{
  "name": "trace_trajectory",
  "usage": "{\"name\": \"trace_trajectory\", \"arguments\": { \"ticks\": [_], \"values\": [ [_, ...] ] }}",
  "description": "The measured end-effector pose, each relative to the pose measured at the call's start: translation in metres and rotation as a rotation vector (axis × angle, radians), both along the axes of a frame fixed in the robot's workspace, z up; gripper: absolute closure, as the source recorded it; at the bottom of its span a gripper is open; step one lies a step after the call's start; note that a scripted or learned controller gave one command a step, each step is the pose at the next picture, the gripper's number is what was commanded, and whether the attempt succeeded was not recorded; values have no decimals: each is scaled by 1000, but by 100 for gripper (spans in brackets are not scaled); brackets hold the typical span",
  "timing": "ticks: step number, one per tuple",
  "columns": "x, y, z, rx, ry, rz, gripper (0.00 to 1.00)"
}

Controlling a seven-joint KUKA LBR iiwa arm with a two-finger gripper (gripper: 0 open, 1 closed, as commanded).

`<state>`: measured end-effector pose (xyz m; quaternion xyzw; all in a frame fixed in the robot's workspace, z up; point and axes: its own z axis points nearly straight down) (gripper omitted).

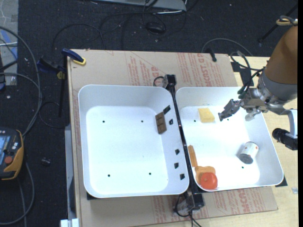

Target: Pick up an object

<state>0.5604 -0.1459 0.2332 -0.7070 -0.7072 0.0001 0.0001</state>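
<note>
Camera view has my hand (229,110), open or closed I cannot tell, over the right white bin (222,143), just beside the pale yellow squarish block (206,115), so I should centre above it before descending.

It was a robotics lab. The bench (123,65), topped with printed cardboard, carried two white bins (87,126) side by side, and a grey-and-orange robot arm (284,65) reached over its right side. A clamp (75,56) gripped the bench's far left corner. Loose cables (156,28) trailed over the dark carpet (42,13) beyond the bench, and a control pendant (10,154) lay left of it.
</note>
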Motion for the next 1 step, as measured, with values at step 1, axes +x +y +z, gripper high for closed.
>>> {"name": "trace_trajectory", "arguments": {
  "ticks": [1],
  "values": [
    [57, -49, -4, 0, 1, -2, 0]
  ]
}}
